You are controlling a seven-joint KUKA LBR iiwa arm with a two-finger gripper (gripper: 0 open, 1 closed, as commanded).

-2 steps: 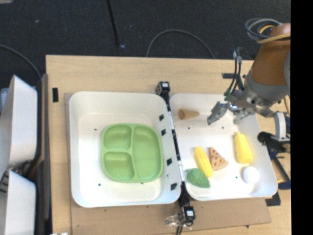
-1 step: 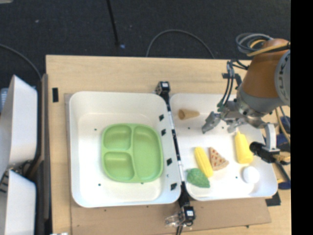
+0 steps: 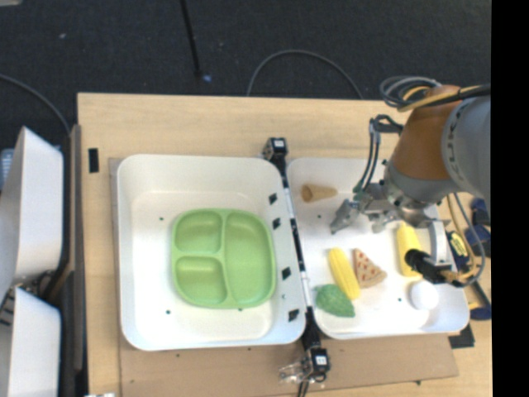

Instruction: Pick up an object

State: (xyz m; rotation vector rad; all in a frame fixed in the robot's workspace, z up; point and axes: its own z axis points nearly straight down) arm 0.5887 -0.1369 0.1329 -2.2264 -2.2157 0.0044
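Observation:
In the right bin lie a tan cone at the back, a yellow corn cob, a pizza slice, a green leafy piece, a yellow banana and a white egg. My gripper hangs over the middle of this bin, just behind the corn cob and the pizza slice and to the right of the cone. Its fingers are spread open with nothing between them.
The left bin holds a green divided plate. A ridge with black clips separates the two bins. The grey arm with its orange band comes in over the right bin's far right corner.

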